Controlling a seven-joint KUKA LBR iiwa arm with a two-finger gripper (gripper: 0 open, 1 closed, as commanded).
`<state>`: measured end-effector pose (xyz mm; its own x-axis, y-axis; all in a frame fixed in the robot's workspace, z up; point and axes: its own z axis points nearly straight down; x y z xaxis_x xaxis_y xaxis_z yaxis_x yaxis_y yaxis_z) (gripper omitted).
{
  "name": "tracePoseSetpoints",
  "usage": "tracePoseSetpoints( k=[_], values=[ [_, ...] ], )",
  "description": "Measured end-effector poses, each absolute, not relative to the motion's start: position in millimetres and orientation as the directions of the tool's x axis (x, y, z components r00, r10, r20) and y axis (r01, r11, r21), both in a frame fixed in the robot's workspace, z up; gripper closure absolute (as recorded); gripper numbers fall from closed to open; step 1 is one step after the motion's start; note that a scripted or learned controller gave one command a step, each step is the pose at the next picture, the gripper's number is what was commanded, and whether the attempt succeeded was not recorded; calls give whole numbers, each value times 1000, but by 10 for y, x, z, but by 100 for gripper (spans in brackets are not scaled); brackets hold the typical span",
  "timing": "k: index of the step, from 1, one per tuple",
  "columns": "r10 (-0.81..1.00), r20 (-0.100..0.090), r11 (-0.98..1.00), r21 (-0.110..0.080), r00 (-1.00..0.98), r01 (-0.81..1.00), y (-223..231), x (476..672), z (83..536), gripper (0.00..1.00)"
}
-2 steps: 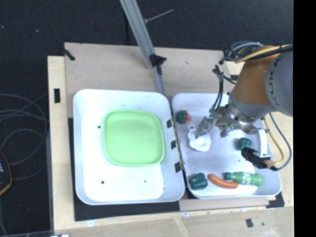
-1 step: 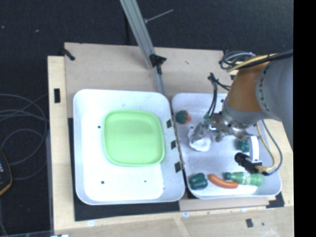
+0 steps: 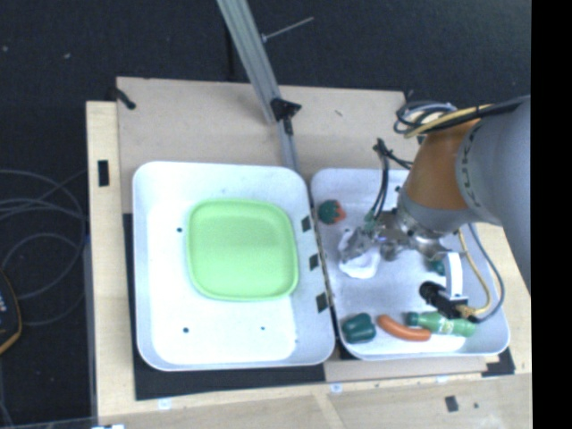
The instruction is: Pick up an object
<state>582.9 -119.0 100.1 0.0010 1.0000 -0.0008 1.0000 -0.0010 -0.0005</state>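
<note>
Looking down from the camera view, we see the gripper low in the right bin, just above a small white object. We cannot tell its state (the wrist hides much of it). A green plate lies in the left bin. Near the right bin's front wall lie a dark green block, an orange carrot and a green bottle.

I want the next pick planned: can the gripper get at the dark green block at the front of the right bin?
Probably yes. The dark green block lies in the open near the right bin's front left corner, with the orange carrot just beside it. The gripper sits further back over a white object, nothing between them.
</note>
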Motion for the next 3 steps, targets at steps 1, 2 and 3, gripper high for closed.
tracePoseSetpoints(
  k=[1,2,3],
  values=[
    [1000,0,-2,5,2,1000,-1190,5845,1128,100],
    [1000,-1,0,6,0,1000,-1148,5849,1749,100],
    [1000,-1,0,5,0,1000,-1207,5944,2270,100]
  ],
)
